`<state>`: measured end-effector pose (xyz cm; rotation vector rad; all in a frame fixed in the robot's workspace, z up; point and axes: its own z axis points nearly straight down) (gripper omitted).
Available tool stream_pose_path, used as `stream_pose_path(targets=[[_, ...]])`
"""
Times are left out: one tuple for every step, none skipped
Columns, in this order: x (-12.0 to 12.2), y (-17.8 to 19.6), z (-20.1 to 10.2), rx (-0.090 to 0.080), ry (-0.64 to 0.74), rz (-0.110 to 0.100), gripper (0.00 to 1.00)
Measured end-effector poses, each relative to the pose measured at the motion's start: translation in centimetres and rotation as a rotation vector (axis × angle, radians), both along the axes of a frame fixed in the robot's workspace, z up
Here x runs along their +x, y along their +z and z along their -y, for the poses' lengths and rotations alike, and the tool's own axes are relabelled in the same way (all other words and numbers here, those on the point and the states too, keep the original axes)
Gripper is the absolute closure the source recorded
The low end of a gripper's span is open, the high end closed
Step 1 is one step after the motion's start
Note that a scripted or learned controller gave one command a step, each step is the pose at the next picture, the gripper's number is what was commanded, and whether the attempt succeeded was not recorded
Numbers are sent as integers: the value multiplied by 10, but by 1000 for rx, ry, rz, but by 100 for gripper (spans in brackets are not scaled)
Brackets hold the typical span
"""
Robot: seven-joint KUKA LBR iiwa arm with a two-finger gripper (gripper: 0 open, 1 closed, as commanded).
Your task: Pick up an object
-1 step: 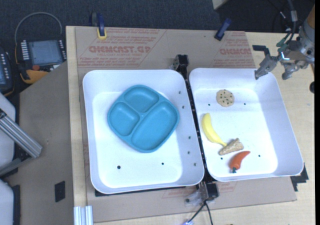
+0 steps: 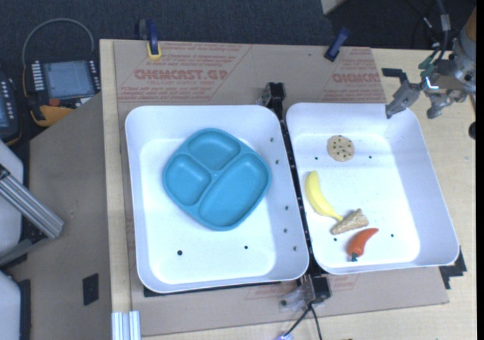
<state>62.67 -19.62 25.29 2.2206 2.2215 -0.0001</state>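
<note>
- Down in the right white shallow plastic bin point(image 2: 423, 180) we see four small items, any of which could be the thing to pick: a yellow curved toy banana point(image 2: 321, 196), a round tan cookie with dark chips point(image 2: 340, 148), a beige wedge-shaped piece that looks like bread or a cracker point(image 2: 349, 222), and a glossy red chili pepper with a green stem point(image 2: 362, 242).
- We read the banana's long axis as running from upper left to lower right, its lower tip touching or just beside the beige wedge.
- We see the wedge lying between banana and pepper, its long axis tilted slightly up toward the right.
- We see the pepper lying from lower left, where the stem is, to upper right, close under the wedge.
- We find the cookie flat and apart from the others, nearer the far wall of the bin.
- We see the left white bin point(image 2: 151, 255), smooth-walled with rounded corners, holding a blue three-compartment plastic plate point(image 2: 217, 178) turned at an angle.
- We note both bins sit side by side on a brown cardboard-covered board point(image 2: 227, 74) with red printed lettering.
- We see the metal two-finger gripper point(image 2: 417, 103) above the far right corner of the right bin, well apart from the items, fingers spread and holding nothing.
</note>
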Motion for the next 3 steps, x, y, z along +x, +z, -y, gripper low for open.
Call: stream_pose_path(targets=[[-1, -60, -2, 1, 0, -2, 0], [4, -102, -1, 1, 1, -3, 0], [4, -163, 2, 1, 0, -3, 0]])
